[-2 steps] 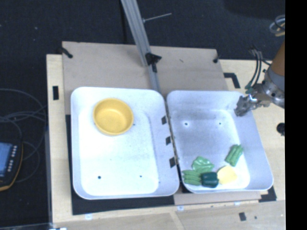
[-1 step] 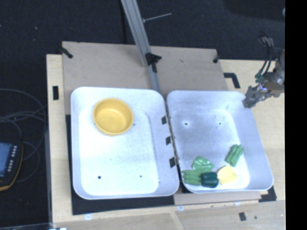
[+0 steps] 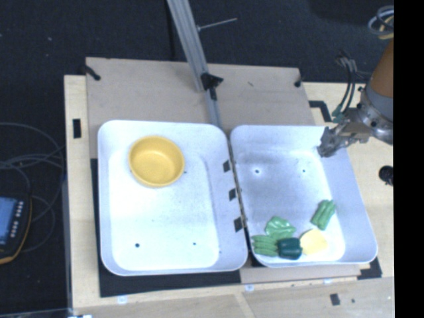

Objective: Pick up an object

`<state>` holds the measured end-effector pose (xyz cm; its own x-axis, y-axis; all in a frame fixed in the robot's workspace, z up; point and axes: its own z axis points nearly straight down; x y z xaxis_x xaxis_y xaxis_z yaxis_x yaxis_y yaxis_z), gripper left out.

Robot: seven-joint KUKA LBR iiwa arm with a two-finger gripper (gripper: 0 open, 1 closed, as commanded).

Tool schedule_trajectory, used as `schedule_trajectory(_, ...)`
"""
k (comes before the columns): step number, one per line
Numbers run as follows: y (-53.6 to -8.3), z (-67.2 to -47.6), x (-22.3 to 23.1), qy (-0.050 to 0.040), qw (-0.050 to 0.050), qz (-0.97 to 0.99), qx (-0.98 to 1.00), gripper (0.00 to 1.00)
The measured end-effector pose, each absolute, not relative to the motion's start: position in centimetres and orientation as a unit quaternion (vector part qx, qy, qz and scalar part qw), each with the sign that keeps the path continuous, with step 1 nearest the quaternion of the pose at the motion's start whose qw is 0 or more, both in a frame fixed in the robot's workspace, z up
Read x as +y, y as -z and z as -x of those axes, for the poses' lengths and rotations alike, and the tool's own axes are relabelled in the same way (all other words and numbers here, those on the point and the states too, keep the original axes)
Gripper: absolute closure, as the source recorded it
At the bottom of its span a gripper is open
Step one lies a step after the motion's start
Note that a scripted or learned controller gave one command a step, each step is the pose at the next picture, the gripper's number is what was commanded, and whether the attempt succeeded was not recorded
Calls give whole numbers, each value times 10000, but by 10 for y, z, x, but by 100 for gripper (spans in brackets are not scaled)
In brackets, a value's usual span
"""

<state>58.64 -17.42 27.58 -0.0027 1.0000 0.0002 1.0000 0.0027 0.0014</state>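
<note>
The bench [image 3: 278, 91] carries two shallow white bins side by side. The left bin [image 3: 165, 230] holds a yellow bowl [image 3: 156, 161] near its far left corner. The right bin [image 3: 291, 171] has its small things gathered along the near edge towards the near right corner: a green ridged piece [image 3: 323, 213] lying tilted, a light green leafy piece [image 3: 279, 228], a yellow rounded piece [image 3: 314, 242], a green pod-like piece [image 3: 264, 245] and a dark green block [image 3: 289, 248], the last four touching or just beside one another.

The arm [image 3: 377, 105] reaches in at the far right corner of the right bin, and the gripper [image 3: 329, 144] hangs over that bin's far right rim, well apart from the cluster. Whether its jaws are spread or pressed together cannot be told from here.

The step in hand looks like the approach: nothing is picked yet. The next move would call for travelling towards the near edge and descending on one piece, probably the ridged one, since it lies a little clear of the rest.
</note>
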Motion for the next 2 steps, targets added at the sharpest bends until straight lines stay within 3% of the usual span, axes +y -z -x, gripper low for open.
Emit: schedule_trajectory(2, -263, -574, -75, -3, -2, -7059, 7083, 100)
